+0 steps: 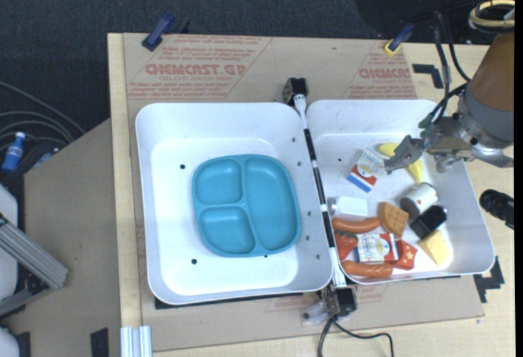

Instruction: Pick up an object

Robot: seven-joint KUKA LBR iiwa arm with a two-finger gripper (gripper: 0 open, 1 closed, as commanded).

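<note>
Both bins (163, 184) look like smooth, faintly glossy white plastic; the tray (245, 204) is matt blue plastic; the counter (204, 65) wears printed brown paper.

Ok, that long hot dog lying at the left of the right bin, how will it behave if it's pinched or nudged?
The hot dog looks round and smooth, so it would probably roll or slip sideways when nudged. It looks like a plastic toy, so likely light and fairly stiff. It lies against the waffle piece and a white block, so a push would likely shift those too.

Blue divided tray (245, 205), white bins (163, 184), red sausage (357, 225), yellow banana (411, 159), brown waffle (393, 217)
</note>
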